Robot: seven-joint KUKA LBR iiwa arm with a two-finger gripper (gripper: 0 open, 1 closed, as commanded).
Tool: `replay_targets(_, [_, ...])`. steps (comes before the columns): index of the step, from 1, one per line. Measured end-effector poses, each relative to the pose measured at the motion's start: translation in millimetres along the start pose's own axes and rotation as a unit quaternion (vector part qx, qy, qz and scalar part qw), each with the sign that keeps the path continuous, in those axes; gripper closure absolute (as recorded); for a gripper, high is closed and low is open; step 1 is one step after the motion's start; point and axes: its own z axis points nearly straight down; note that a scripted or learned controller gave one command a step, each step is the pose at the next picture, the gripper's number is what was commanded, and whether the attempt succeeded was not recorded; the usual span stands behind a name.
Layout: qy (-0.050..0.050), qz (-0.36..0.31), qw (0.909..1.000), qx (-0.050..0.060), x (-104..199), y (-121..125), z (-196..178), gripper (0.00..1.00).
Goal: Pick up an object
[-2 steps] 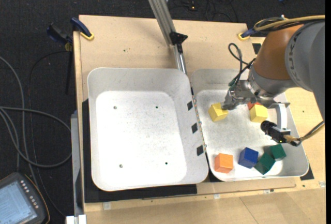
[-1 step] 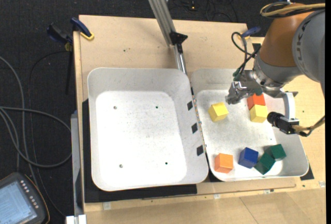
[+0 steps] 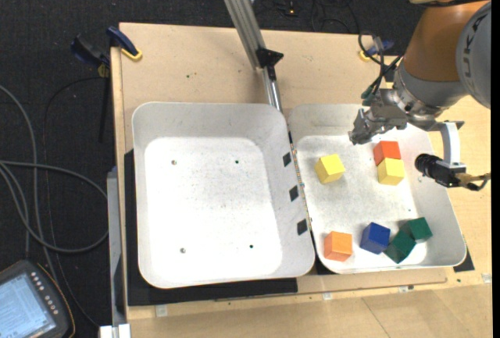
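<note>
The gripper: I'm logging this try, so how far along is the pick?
Done: the gripper has reached the right bin. In hand: nothing shows between its fingers; it hangs near the red block. Left: grasping and lifting a block; all blocks still lie in the bin.

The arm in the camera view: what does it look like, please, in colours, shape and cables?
The arm is rounded and bulky, with a broad orange band and grey casing bearing dark letters. Thin cables loop over its top. Its gripper is a small, dark grey metal assembly.
</note>
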Motion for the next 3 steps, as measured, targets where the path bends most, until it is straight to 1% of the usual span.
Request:
replay_targets(1, [0.0,0.0,1.0,-0.001,-1.8,1.5,-64.2,1.0])
replay_targets(2, [0.001,-0.002,1.0,0.003,49.9,-23.1,-62.2,1.0])
replay_targets(3, [0.001,-0.002,1.0,0.004,93.0,-31.7,-50.3,1.0])
